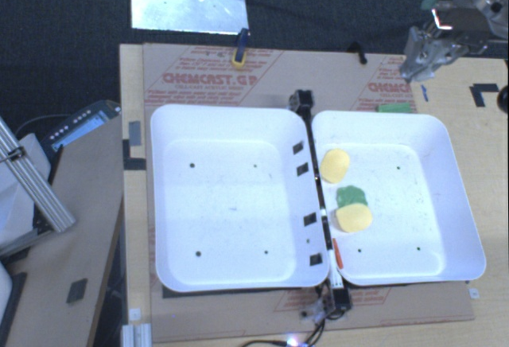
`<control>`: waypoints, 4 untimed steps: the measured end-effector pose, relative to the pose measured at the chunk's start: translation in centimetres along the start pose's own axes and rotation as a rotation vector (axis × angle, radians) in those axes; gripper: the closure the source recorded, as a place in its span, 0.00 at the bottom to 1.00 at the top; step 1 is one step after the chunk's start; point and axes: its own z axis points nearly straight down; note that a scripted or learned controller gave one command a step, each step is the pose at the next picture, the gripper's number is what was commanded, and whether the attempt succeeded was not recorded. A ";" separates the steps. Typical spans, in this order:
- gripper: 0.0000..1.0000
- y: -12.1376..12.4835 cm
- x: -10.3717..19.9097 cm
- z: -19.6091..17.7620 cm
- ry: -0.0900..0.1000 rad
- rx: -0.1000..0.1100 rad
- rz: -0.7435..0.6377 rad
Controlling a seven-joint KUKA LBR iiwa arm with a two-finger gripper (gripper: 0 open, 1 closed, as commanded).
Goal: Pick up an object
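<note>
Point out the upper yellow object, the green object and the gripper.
upper yellow object (335, 165), camera view, its middle.
green object (349, 196), camera view, its visible top.
gripper (417, 67), camera view, its lower tip.

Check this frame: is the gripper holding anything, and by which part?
Nothing is held. The gripper hangs above the bench beyond the right bin, with nothing between its fingers; the yellow pieces lie in that bin.
</note>
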 end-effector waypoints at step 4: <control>1.00 -3.9 21.1 21.4 -0.004 0.026 -0.003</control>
